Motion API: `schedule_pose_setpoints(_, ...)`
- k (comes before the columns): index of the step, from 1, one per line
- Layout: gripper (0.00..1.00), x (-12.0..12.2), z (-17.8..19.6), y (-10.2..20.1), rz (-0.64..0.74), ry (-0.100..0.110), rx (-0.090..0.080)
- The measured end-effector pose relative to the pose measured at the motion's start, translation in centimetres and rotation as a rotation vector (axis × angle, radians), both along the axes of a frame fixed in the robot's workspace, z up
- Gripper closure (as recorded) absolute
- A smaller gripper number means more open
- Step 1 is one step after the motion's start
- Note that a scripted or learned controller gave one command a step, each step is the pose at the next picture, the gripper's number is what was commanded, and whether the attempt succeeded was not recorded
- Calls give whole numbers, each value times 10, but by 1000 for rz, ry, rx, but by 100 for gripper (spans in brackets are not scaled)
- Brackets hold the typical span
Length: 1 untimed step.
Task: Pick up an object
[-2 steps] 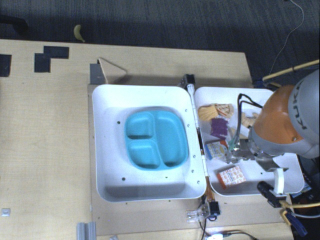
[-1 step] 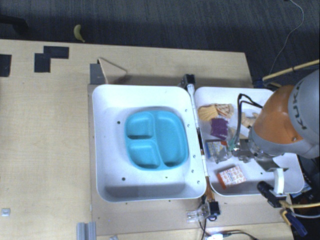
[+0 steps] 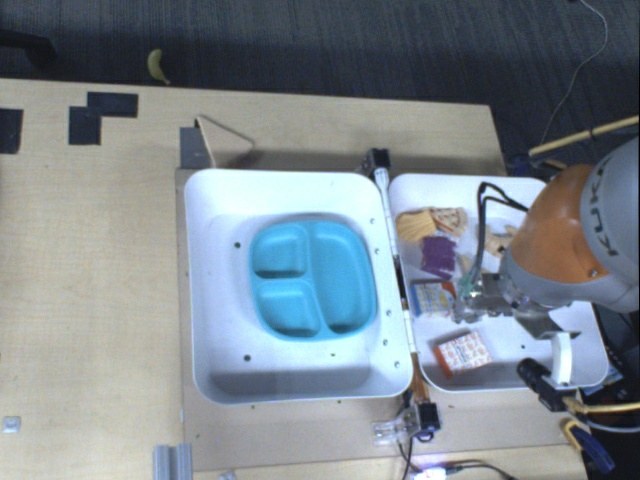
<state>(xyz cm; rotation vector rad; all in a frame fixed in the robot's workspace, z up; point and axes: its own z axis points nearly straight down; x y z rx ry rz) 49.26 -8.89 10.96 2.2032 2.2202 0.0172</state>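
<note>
**K:** Arm (image 3: pixel 575 243) sits highest in the view, so closest to the lens: grey body, orange band, coming in from the right and covering the right half of the right bin (image 3: pixel 500 380).

**M:** Gripper?

**K:** Gripper (image 3: pixel 468 303) is low over the right bin's middle, pointing toward the divider between the bins. Can't tell its state; the wrist hides the tips, and I see nothing between them.

**M:** What's pickable?

**K:** All candidates are in the right bin. Red-and-white box (image 3: pixel 462 351) lies flat at the near side, just below the gripper, apart from it. Purple item (image 3: pixel 437 254) is above the gripper, toward the far side. Tan crinkled packet (image 3: pixel 428 222) sits just beyond the purple one, touching or overlapping it. Small blue-edged card (image 3: pixel 430 296) lies left of the gripper, close to the divider. Whether the gripper touches the card, can't say.

**M:** Left bin?

**K:** Left bin (image 3: pixel 215 268) holds a teal compartment tray (image 3: pixel 312 278), three sections, roughly centred, flat on the bottom.

**M:** Anything else on the bench?

**K:** Black tape patches (image 3: pixel 100 113) at far left of the bench (image 3: pixel 90 298). Black cable (image 3: pixel 488 208) loops off the arm over the right bin. Yellow curved thing (image 3: pixel 157 65) lies on the dark floor beyond the bench, too small to identify.
</note>
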Motion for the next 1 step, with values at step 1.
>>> schedule_pose_setpoints(1, 0, 0, 0, 0, 0, 0, 0)
